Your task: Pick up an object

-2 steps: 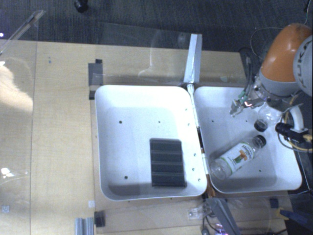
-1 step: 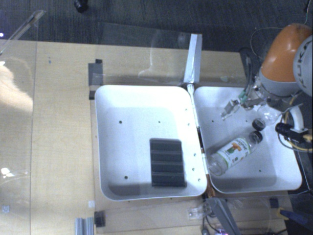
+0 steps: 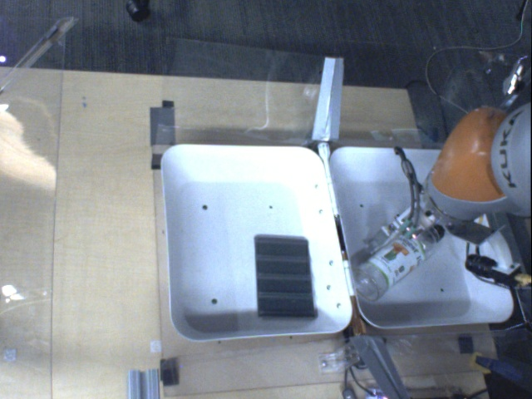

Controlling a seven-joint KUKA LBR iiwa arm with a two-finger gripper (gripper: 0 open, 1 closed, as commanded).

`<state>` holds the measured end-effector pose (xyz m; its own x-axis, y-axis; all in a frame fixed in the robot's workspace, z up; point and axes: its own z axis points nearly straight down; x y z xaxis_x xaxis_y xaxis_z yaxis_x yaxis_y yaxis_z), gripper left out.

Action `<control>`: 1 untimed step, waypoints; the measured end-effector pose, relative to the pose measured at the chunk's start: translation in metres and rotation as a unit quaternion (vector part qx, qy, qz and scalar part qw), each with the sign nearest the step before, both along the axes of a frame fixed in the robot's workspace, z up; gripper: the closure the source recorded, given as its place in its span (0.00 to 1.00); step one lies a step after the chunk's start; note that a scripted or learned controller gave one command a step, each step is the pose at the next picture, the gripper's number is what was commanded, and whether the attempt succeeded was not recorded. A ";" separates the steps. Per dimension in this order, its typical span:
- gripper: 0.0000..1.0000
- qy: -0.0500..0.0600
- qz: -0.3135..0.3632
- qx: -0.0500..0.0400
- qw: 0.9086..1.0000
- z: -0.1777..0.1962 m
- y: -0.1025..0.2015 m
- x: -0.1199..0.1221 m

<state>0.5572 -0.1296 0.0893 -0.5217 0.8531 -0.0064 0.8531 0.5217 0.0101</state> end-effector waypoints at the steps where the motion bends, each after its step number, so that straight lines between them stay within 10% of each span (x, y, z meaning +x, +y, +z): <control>1: 1.00 -0.005 0.000 0.000 1.000 0.013 0.001 0.003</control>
<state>0.5605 -0.1283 0.1023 -0.5224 0.8526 -0.0112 0.8524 0.5225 0.0184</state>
